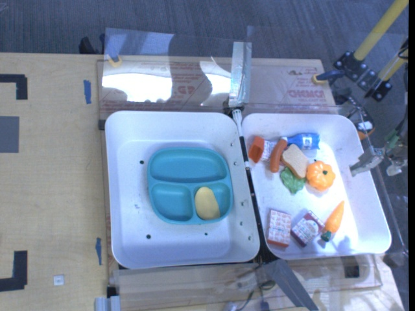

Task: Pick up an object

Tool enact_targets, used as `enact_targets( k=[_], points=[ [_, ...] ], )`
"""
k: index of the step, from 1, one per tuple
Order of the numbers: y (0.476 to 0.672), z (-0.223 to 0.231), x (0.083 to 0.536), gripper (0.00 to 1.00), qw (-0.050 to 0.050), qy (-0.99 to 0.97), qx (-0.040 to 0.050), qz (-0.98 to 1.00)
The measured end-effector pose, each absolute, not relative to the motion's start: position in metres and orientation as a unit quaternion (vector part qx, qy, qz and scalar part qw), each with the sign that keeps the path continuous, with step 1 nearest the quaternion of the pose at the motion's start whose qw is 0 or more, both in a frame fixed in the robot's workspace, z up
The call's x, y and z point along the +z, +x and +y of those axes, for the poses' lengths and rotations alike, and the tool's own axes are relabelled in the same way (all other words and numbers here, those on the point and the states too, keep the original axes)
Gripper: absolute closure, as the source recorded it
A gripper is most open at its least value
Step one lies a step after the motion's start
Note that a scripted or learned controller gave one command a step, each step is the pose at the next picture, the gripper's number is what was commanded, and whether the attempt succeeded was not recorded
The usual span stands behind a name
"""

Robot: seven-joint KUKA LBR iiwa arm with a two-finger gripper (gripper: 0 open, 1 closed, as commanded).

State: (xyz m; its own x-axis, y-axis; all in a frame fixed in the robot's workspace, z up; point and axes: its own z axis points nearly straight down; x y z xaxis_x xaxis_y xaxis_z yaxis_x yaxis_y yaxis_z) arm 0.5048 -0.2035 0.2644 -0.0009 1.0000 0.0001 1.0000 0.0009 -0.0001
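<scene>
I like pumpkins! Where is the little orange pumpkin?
The pumpkin sits in the right bin, beside the bread slice and above the carrot.

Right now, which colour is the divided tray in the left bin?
Teal blue; the divided tray shows clearly in the camera view.

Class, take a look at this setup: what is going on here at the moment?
A bench holds two white bins. The left bin holds a blue divided tray with a yellow potato-like piece in its lower right compartment. The right bin holds toy foods in a loose cluster, among them an orange pumpkin, a carrot, a slice of bread and a blue bottle. Nothing is being lifted.
</scene>
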Motion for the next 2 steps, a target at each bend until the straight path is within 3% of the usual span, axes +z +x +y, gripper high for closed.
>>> enact_targets(
  k=[1, 2],
  points=[
    [0.511, -0.199, 0.305, 0.00, -0.003, -0.644, -0.0007, -0.765],
    [0.604, -0.188, 0.228, 0.00, 0.002, -0.587, 0.0004, -0.809]
  ],
)
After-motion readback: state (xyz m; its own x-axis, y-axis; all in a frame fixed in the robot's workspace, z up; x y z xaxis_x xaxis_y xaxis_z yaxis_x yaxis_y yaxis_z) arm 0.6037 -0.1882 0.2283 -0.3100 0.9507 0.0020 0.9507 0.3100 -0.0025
